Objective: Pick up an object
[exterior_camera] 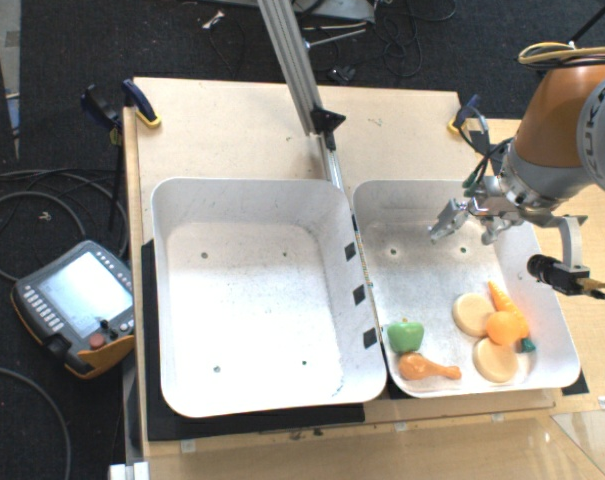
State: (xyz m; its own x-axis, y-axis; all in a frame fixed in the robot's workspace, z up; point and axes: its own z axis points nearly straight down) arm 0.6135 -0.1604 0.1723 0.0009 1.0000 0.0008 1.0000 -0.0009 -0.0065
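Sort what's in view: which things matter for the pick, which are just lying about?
Job: two-finger tool; green plastic apple; orange plastic drumstick; two round beige discs; orange fruit.
Lying about: grey teach pendant; black-and-yellow clamps; floor cables.

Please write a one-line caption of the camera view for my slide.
Arm's open tool hovering in the right bin above a green apple, carrot and other toy foods.

Wood bench (pixel 232 128) on dark floor (pixel 52 28) w/ cables (pixel 22 218).

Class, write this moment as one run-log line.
gripper: open, nothing held | position: above right bin, far end | toys: near end | left bin: untouched
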